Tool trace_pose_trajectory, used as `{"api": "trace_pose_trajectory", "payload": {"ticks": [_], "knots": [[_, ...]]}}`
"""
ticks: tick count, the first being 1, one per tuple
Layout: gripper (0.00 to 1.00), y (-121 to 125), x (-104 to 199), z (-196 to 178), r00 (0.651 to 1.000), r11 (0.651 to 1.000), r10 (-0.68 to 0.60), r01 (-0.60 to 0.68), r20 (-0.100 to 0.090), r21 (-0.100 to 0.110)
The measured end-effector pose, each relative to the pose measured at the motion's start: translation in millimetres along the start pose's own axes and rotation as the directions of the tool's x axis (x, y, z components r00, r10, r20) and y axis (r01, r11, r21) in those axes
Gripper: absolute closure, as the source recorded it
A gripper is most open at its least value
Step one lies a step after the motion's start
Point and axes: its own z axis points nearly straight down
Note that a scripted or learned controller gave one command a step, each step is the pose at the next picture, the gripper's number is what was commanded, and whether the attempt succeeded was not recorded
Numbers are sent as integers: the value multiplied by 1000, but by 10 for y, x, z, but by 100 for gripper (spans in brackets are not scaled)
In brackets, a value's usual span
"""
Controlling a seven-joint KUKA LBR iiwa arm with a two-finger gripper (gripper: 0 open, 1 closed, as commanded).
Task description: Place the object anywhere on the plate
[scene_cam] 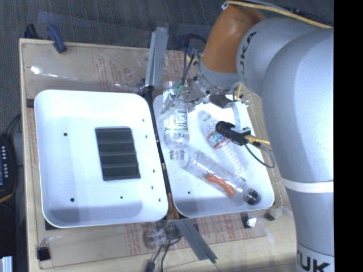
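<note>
**Clerk:** Item one, largest?

**Keeper:** Arm, grey with orange band, entered from the right and bent down to the gripper, which stood over the far left corner of the right bin; whether the gripper was spread or pressed together could not be told, and nothing could be seen pinched in it.

**Clerk:** Next?

**Keeper:** Bench, beneath the gripper and running well out to its left; left bin, white and shallow, left of the gripper; right bin, white and shallow, directly under the gripper and reaching nearward and to its right; the two bins side by side.

**Clerk:** Contents?

**Keeper:** Plate, dark, ribbed, rectangular, flat in the middle of the left bin, well to the gripper's left and nearer the viewer, bearing nothing; orange-cored bottle, clear, lying aslant in the right bin, nearward and right of the gripper; red-labelled bottle, clear, lying right of the gripper and a little nearward; green-labelled bottle, clear, just nearward of the gripper, its upper end at the gripper; contact could not be told; all three bottles in the right bin, none on the plate.
</note>
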Motion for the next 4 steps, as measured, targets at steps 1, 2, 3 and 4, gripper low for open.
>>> {"api": "trace_pose_trajectory", "payload": {"ticks": [1, 2, 3, 4], "knots": [[100, -276, 772, -380, 996, 996, 86, -86, 0, 3], [100, -375, 1275, -986, 985, 985, -172, 172, 2, -3], [100, -62, 1106, -886, 999, 999, -36, 36, 0, 1], [100, -113, 1961, -694, 999, 999, -47, 47, 0, 3]]}}
